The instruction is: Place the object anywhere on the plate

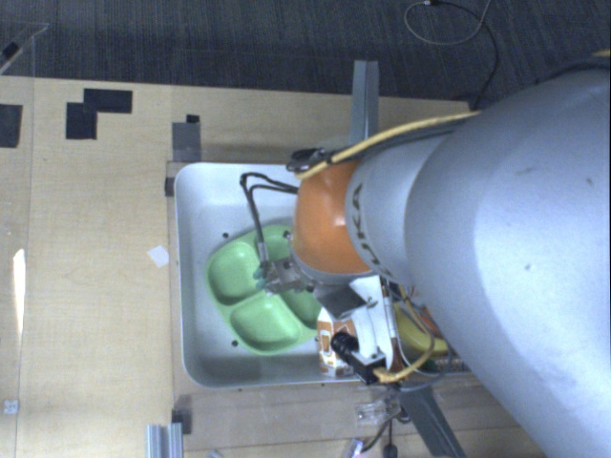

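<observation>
A light green plate [232, 273] with three rounded compartments lies in the white bin [194, 284], toward its left side. My arm, with its orange band [326, 222], reaches in from the right and covers the plate's right part. The gripper [271, 277] shows as a small metal piece right over the plate's middle, where the compartments meet. A bit of something yellow [418, 336] peeks out beneath the arm at the lower right, mostly hidden. I cannot see anything held at the gripper.
The wooden bench [86, 284] stretches to the left, with black marks [95, 111] near its far edge. A metal post [365, 98] stands behind the bin. A black cable [250, 191] loops from the wrist over the bin's back.
</observation>
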Robot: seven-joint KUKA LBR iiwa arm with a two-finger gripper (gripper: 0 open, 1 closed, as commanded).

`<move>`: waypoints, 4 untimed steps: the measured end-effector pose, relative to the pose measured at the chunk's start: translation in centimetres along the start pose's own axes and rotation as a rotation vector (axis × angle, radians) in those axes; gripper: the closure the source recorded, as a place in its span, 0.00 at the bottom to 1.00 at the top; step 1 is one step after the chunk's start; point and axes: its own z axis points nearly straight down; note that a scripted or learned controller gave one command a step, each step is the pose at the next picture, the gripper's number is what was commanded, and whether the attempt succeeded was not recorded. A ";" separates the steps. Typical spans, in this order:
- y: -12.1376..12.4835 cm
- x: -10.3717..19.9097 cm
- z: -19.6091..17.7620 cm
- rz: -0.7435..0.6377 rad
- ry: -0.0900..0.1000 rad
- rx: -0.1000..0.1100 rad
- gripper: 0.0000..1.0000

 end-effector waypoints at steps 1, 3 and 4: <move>9.5 1.5 0.9 0.033 -0.002 0.037 1.00; 15.6 -5.2 -5.7 0.416 -0.007 0.068 1.00; 9.7 -2.6 -13.5 0.527 -0.011 0.070 1.00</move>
